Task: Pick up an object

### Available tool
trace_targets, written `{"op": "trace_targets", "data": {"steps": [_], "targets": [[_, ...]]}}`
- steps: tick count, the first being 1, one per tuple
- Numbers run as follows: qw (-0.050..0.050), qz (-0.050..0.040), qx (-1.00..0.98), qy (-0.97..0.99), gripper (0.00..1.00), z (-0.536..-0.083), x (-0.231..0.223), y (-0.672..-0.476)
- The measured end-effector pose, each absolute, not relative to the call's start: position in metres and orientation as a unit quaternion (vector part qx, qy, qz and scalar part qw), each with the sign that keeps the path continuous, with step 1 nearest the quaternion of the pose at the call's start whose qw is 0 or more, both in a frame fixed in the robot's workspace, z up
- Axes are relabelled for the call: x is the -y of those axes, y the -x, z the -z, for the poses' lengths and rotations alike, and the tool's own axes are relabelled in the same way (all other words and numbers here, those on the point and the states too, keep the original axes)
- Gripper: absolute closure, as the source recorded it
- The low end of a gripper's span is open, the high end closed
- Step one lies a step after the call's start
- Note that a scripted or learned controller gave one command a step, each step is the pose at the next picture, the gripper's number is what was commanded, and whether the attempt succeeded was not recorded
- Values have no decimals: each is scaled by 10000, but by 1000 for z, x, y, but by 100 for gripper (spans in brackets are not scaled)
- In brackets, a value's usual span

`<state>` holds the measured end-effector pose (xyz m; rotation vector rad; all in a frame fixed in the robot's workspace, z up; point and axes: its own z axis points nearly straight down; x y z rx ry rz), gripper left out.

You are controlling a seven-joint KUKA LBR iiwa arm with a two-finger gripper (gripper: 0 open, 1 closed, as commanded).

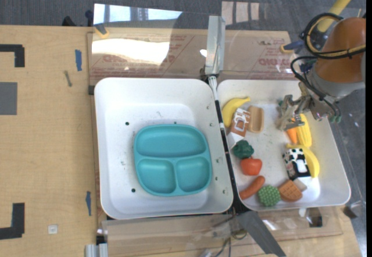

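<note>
The gripper (293, 111) hangs low at about two o'clock in the right bin (340, 183), just above an orange toy carrot (293, 134) beside a yellow corn cob (304, 134), probably lining up a grab. How wide the claw stands I cannot tell. At nine o'clock, the left bin (110, 134) bears a teal divided plate (172, 159).

One fixed overhead camera looks slantwise onto both bins (110, 151).

Orange-banded grey arm (343, 52), black cables (306, 64)
</note>
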<state>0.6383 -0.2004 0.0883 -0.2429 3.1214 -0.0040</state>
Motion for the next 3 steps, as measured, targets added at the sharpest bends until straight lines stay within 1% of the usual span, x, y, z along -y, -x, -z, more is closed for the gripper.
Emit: {"op": "trace_targets", "data": {"steps": [1, 2, 3], "targets": [[46, 8, -9970, 777, 0, -87, 200, -638], [44, 0, -9966, 823, 0, -89, 150, -607], [125, 19, -9965, 824, 100, -103, 150, -611]]}}
